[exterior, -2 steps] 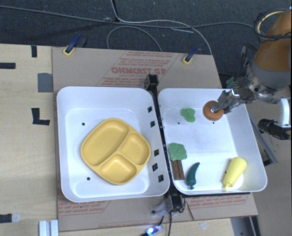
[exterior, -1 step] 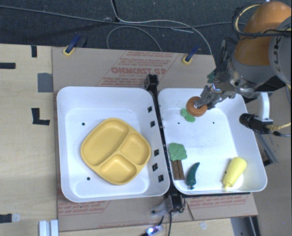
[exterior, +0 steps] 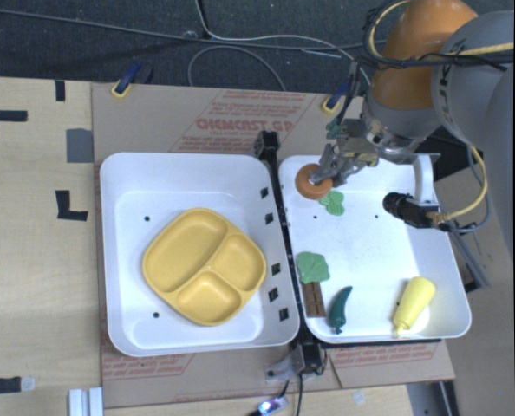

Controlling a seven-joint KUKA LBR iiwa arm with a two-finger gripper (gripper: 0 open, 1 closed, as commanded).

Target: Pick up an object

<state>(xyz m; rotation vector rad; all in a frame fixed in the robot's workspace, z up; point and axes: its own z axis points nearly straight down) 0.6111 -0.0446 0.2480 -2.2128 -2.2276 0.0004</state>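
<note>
My gripper (exterior: 329, 174) hangs over the far left corner of the right bin (exterior: 387, 250). It is right at an orange round toy (exterior: 309, 184) with a green leaf (exterior: 333, 202) beside it. The gripper's tip overlaps the orange toy's right edge, and its grip is hidden from above. Further toward the front of the same bin lie a green leafy toy (exterior: 311, 267) on a brown stick (exterior: 315, 299), a teal pepper (exterior: 338, 308) and a yellow corn-like toy (exterior: 412, 303).
The left bin (exterior: 127, 198) holds a yellow divided plate (exterior: 204, 265). A black divider (exterior: 279, 232) runs between the bins. The arm's black fitting and cables (exterior: 409, 209) hang over the right bin's far right side. Cardboard lies under both bins.
</note>
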